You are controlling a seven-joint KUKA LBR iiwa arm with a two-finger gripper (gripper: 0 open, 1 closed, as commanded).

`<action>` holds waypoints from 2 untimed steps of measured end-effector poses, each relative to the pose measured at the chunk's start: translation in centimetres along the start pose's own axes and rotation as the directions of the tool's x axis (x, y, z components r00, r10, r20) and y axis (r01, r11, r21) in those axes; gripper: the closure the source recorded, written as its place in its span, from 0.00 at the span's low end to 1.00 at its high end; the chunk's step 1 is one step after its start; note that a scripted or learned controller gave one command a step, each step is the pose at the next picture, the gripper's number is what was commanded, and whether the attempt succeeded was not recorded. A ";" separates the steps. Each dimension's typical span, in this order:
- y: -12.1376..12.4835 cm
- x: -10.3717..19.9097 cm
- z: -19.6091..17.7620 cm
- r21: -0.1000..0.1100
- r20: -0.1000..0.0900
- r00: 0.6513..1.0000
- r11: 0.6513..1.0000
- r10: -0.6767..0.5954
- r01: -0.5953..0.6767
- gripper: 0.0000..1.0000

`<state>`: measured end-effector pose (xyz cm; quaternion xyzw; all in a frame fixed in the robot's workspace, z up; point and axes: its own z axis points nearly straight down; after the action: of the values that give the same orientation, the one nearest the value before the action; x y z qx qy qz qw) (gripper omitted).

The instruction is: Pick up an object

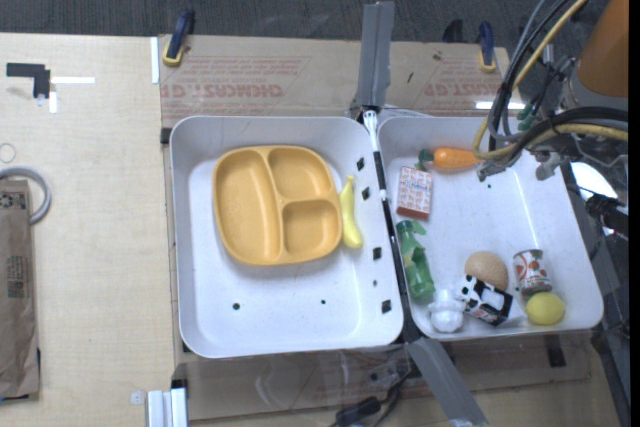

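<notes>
Overhead, at right edge: arm with cables above right bin; jaw state impossible to tell. Inside that bin: carrot, red packet, green bottle, brown egg, small can, lemon. Left bin: yellow divided plate, banana touching its right side.

The two bins look like smooth white plastic with a slight sheen. The yellow divided plate in the left bin is matt plastic — the bench pale wood-grain, the far board brown cardboard.
</notes>
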<state>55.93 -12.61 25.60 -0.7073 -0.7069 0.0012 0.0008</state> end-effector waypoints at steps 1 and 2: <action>7.9 -3.0 7.5 -0.001 0.001 0.957 0.957 0.291 -0.291 0.00; 2.5 -4.6 16.5 0.000 0.000 0.886 0.886 0.463 -0.463 0.00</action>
<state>58.41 -17.27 9.10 -0.8555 -0.5179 0.0015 0.0003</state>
